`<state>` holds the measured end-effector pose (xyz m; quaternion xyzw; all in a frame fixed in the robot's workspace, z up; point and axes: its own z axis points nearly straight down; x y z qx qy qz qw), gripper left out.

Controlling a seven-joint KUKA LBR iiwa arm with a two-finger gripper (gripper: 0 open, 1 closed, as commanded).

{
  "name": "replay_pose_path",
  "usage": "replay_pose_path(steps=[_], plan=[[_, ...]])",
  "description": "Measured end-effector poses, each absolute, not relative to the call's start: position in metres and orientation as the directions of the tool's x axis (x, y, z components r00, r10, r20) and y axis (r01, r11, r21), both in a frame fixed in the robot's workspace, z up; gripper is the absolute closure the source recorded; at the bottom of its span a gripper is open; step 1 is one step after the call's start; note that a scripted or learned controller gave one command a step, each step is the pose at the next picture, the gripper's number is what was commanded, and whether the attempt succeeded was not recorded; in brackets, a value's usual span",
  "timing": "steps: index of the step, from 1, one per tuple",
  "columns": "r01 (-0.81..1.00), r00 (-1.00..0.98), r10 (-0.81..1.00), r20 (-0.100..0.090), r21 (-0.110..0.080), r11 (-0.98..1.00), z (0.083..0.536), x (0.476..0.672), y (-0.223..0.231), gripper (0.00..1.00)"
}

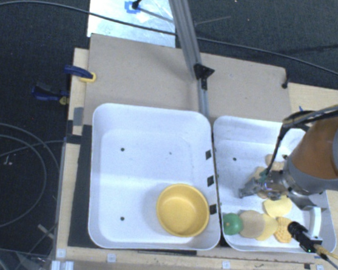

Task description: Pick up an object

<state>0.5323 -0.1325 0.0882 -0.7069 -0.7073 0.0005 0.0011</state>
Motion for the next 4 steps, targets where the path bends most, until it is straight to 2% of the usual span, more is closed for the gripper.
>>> replay_pose_path(steps=[1, 4], plan=[[1.0, 0.0, 1.0, 0.0, 0.003, 0.0, 0.101, 0.534, -0.133, 1.0], [1.0, -0.006, 1.0, -0.002, 0.007, 0.006, 0.238, 0.537, -0.133, 1.0]])
